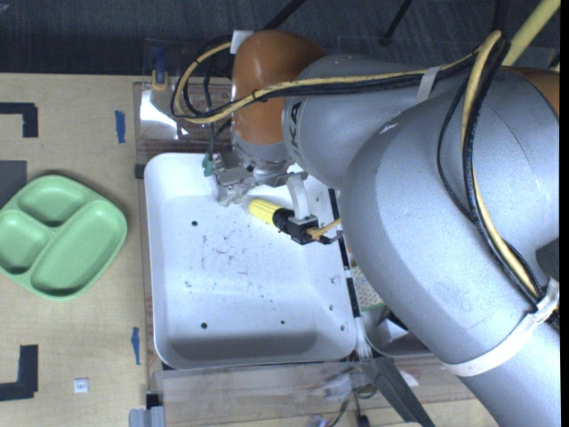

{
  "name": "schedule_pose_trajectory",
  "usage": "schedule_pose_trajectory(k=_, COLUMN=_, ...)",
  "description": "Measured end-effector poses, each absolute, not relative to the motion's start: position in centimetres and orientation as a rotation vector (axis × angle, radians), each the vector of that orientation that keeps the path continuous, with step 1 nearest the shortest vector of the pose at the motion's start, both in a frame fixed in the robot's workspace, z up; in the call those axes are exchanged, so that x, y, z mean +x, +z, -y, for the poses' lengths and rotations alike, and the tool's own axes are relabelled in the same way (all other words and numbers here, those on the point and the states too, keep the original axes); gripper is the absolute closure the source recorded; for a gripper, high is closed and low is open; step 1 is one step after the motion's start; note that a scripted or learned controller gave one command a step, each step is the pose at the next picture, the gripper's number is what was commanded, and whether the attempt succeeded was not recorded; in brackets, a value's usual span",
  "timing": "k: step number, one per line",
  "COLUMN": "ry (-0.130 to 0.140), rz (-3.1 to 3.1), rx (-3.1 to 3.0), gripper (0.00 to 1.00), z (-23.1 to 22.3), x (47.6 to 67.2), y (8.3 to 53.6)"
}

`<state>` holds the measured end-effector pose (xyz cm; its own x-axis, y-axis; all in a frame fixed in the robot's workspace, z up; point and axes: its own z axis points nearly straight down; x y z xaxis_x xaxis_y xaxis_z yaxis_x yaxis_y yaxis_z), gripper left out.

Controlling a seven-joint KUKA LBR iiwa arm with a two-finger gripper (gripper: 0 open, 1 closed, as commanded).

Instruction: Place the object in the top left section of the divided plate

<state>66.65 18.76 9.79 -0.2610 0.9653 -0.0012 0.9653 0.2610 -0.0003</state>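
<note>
Hovering claw: my grey two-finger gripper [229, 185], low over the upper-left corner of the shallow white plastic bin [240, 292].
Claw state: I cannot tell whether spread or pressed together.
Plate: light green three-section divided plastic plate [119, 226], lying on the pale wooden bench [76, 345], left of the bin, well apart from my claw.

divided plate [60, 236] on bench [80, 114], left of bin [240, 327] | hand [229, 188] over bin's far edge
</note>
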Motion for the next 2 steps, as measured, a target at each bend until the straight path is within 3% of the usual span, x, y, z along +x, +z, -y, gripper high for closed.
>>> schedule_pose_trajectory(k=1, ry=-0.003, rz=-2.615, rx=1.744, gripper=1.0, z=-19.7, x=66.7, y=21.3)
schedule_pose_trajectory(k=2, ry=-0.011, rz=-2.269, rx=2.179, gripper=1.0, z=-21.9, x=63.4, y=17.0)
